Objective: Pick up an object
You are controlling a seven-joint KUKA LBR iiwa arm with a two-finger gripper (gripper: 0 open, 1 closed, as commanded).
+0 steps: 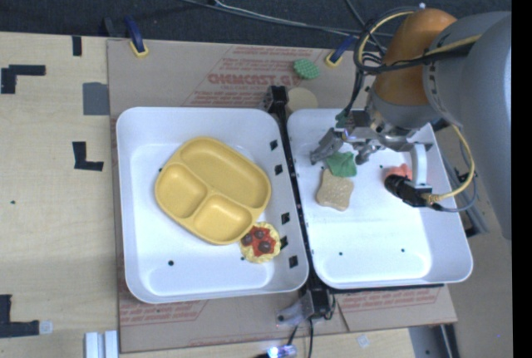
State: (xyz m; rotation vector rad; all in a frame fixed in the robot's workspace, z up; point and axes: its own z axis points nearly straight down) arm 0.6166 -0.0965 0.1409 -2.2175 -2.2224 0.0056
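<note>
Your claw (342, 151) hangs low over the right bin (391, 265), its fingers spread apart with a small green piece (342, 165) just beneath and between them; you cannot tell if they grip it. A tan sponge (335, 193) lies just below the claw. Far to its left, the left bin (137, 182) holds a yellow tray (212, 188) and a small pizza toy (261, 242).

Yellow tray (214, 188) smooth glossy plastic; bins (137, 182) white plastic; tan sponge (335, 193) rough, porous.
</note>
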